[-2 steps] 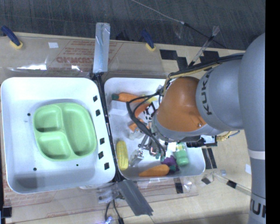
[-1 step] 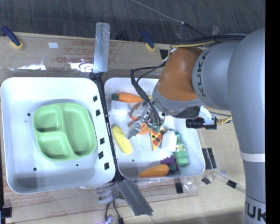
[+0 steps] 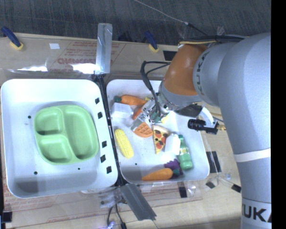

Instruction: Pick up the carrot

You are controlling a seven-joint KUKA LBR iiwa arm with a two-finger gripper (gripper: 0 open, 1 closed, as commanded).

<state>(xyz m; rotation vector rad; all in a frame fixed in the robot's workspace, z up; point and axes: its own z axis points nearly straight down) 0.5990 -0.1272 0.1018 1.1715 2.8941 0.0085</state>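
Hovering low in the right bin (image 3: pixel 133 173), gripper (image 3: pixel 144 116) seen beside a carrot (image 3: pixel 132 99) at the far side, grip state obscured, second carrot (image 3: pixel 158 174) noted near edge.

Right bin (image 3: pixel 115 109): crowded; arm (image 3: pixel 219 75) covers its upper right.
Centre: pizza slice (image 3: pixel 158 140), waffle (image 3: pixel 143 130), green bottle (image 3: pixel 184 157) packed close.
Left strip: corn (image 3: pixel 124 143) lies alone, open floor around it.
Left bin (image 3: pixel 14 166): green tray (image 3: pixel 66 133) fills the middle, margins free.
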